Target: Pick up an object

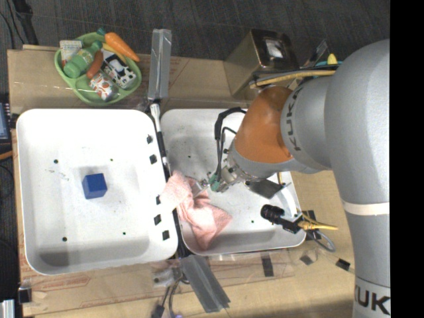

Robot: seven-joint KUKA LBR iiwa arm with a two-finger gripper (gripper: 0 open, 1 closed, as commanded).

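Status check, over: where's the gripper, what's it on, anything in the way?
In right bin, gripper low at upper edge of cloth. Hold on cloth not confirmed. Blue cube alone in left bin. The arm overhangs right bin.

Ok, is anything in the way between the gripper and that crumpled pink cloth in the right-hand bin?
Nothing visible stands between them. The gripper is down in the right white bin, right beside the upper edge of the crumpled pink cloth. Whether it already touches the cloth cannot be told.
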